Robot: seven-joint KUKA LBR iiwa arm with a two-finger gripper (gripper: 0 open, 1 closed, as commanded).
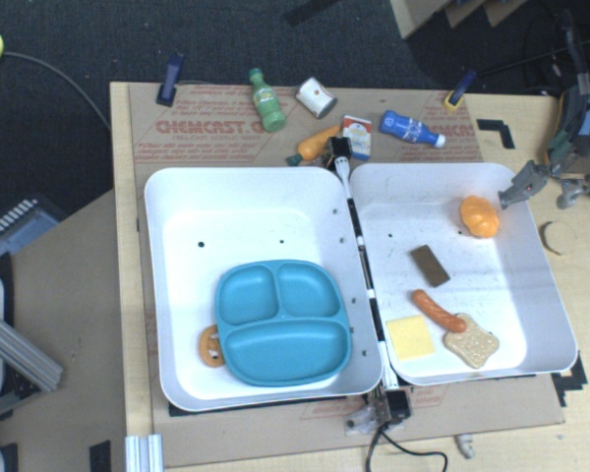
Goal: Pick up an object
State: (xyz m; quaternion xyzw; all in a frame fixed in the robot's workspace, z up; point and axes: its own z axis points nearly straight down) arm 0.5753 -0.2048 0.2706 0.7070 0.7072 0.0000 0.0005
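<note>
The orange (pixel 480 216) lies near the right bin's (pixel 531 357) far right corner, loose, so you're on the approach. Your gripper (pixel 546 180) hangs just past that bin's right rim, fingers spread, holding nothing. Next, swing left and descend over it. Bare floor surrounds it; the brown block (pixel 429 264) and sausage (pixel 439 310) lie nearer mid-bin.

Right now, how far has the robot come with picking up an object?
Nothing looks picked yet. The claw sits at the right bin's far right edge, near the orange fruit. The sausage, cheese slice and toast lie untouched. The whole grasp remains.
</note>
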